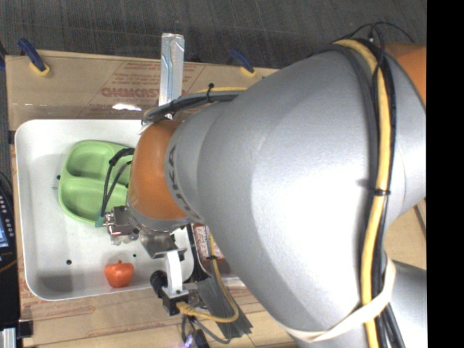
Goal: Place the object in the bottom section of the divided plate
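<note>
The arm (290, 194) covered the bin's (32, 216) right; a tomato (119, 272) sat at 5 o'clock from the green plate (90, 180); gripper state unclear.

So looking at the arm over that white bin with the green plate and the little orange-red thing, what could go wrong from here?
1. The small orange-red object lies on the bin floor near the white bin's lower rim, apart from the green divided plate; a grasp that close to the wall could slip or miss.
2. The arm covers the plate's right side, so the target section is hard to confirm.
3. Loose cables hang over the plate and might snag it.
</note>
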`<action>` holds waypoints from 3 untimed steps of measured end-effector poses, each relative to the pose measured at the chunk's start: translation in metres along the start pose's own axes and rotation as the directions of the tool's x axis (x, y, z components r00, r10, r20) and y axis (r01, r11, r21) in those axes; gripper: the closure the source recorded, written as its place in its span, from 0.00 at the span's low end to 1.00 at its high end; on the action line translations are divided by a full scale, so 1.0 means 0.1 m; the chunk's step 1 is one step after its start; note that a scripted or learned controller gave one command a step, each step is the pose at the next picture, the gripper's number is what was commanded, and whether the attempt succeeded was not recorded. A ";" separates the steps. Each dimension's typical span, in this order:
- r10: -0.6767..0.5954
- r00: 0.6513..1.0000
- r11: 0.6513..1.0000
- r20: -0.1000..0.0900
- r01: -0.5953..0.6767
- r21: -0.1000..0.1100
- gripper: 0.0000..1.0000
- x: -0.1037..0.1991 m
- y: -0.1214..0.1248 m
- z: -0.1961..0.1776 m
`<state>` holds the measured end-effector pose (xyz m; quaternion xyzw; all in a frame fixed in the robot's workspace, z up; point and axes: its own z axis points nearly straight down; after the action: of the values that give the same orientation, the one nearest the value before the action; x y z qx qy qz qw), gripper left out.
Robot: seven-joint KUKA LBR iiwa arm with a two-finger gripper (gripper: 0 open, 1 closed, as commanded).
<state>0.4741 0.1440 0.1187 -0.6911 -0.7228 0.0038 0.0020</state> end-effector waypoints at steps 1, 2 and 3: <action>0.001 1.000 1.000 0.000 -0.001 -0.002 0.00 0.00 0.01 -0.01; -0.285 0.959 0.959 -0.002 0.285 0.004 0.00 0.02 -0.01 0.30; -0.389 0.921 0.921 0.002 0.389 -0.009 0.00 -0.40 0.27 -1.23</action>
<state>0.5037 0.1057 0.2419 -0.5337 -0.8457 0.0000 -0.0003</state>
